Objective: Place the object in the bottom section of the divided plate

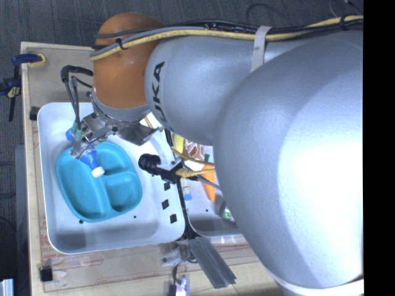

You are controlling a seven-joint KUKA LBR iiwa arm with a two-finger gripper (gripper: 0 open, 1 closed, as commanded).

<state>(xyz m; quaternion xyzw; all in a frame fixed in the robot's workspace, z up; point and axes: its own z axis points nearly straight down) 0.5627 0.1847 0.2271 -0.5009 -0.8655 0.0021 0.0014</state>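
The grey arm [278,134] fills the right and centre of the camera view, its orange band [123,60] sitting toward 11 o'clock. From below that band the claw [83,142] reaches down over the left white bin [52,165], at about 9 o'clock in the view. Whether its fingers are apart or together I cannot tell; the wrist metalwork crowds them.

A blue divided plate [102,184] lies in the left bin, tilted so its long axis runs from 10 o'clock to 4 o'clock. Raised ridges split it into sections. The object [92,162], a small blue piece with a white end, lies just below the claw tip, at the plate's upper part near where the ridges meet; the white end points toward 4 o'clock. Whether the claw touches it cannot be made out, and which section it rests in is hard to judge.

The right white bin [207,227] is mostly hidden under the arm, with some colourful items [197,156] showing at its exposed edge. A black cable fitting [151,164] hangs between the bins. The table [37,251] shows along the left and lower edges, and a blue clamp [24,59] grips its corner at 10 o'clock.
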